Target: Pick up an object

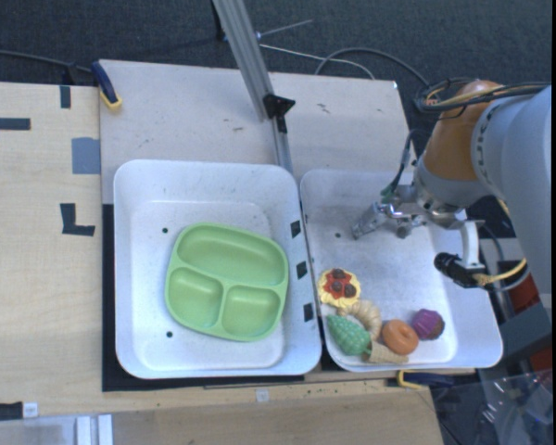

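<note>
Grey arm with orange band (454,142) comes in from the right, wrist bent down over the upper half of the right shallow white bin (352,188). Claw (375,221) sits low over the bin floor, pointing left and slightly down toward the bin's middle. Metal fingers look splayed a little apart with nothing between them; too small and blurred to say how wide.

Candidate objects all clustered at the near end of the same bin, apart from the claw:
- round yellow toy with red centre, flower-like (339,286), nearest to the claw
- tan knobbly toy (366,314), just below it
- green textured toy, cone-ish (348,335), touching the tan one
- orange round toy (399,336), beside the tan and green ones
- purple round toy (428,324), just right of the orange one

Left shallow white bin (139,248) holds a light green plastic three-compartment plate (227,281), lying flat. Bins sit side by side on the pale counter (176,109). Slanted grey metal pole (246,44) runs from the top edge down to the gap between the bins.
</note>
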You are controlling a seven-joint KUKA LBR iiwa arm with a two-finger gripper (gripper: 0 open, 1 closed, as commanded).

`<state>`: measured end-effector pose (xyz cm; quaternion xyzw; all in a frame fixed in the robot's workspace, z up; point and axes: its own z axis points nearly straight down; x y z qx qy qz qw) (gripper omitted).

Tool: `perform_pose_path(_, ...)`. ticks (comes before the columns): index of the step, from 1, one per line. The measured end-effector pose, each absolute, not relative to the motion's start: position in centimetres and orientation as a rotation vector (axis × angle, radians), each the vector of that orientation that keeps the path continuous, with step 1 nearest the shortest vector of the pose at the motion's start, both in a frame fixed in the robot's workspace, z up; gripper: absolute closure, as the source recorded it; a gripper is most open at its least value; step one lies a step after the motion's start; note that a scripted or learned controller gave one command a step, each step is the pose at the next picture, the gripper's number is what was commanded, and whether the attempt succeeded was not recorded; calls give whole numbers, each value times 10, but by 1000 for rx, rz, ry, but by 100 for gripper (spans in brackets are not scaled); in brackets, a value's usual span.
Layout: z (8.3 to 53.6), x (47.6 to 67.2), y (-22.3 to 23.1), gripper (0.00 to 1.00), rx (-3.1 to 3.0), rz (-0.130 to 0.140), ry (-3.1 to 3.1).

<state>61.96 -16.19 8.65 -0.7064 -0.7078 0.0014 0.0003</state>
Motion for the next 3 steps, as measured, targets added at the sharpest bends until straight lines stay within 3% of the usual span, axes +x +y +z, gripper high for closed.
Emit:
perform_pose_path(1, 98, 620, -161, 100, -2217, 3, -2224)
perform_pose_path(3, 207, 621, -163, 100, -2222, -4, -2226)
